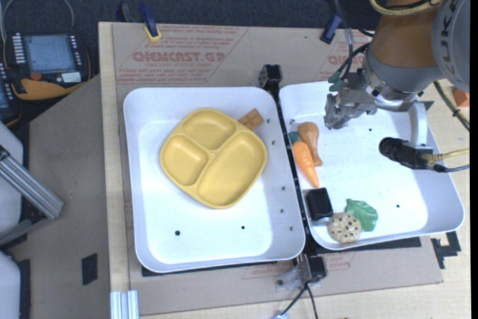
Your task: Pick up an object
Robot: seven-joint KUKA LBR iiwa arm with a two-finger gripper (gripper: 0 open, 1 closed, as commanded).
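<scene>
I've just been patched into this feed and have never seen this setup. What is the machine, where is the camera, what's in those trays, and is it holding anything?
One camera looks down at a slant on a bench with two white bins. The grey and orange arm reaches in from the right; its hand hangs over the right bin, with nothing visibly held. I cannot tell how its fingers stand. The left bin holds a yellow divided plate and a small brown block beside it. The right bin holds a carrot, a tan piece touching it, a black block, a cookie and a green piece.
</scene>
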